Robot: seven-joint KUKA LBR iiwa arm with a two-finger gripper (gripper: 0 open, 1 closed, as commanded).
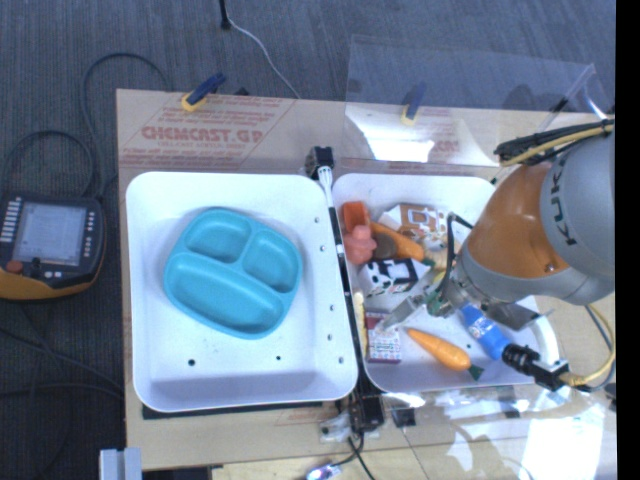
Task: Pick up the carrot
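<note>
At the near edge of the right bin (520, 386) lies a carrot (440, 348), orange with a small green tip pointing right, resting on the white floor just beside a small pink-and-white packet (384, 343) to its left. A second carrot (400, 242) lies farther back in the same bin, slanted, with its thick end near a salmon-pink toy piece (359, 244) and an orange-red block (353, 214) behind that. Between the two carrots sits a black-and-white patterned item (380, 275). A blue cylinder (483, 332) with a white band lies to the right of the near carrot, close to it but apart.

The gripper (432, 301) hangs over the middle of the right bin, above and a little behind the near carrot, with no carrot between its fingers; whether they are spread or closed cannot be told from this angle, since the wrist hides most of them. The arm (575, 223) comes in from the right, its orange band (512, 233) bulking over the bin's right half, with black cables trailing off behind it.

The left bin (150, 348) holds a blue compartment tray (233, 269), lying tilted across its middle. Both bins sit on a brown cardboard sheet (200, 133) bearing red lettering. Farther left, on the grey carpet, rests a teach pendant (48, 243) with its cable looping behind it.
</note>
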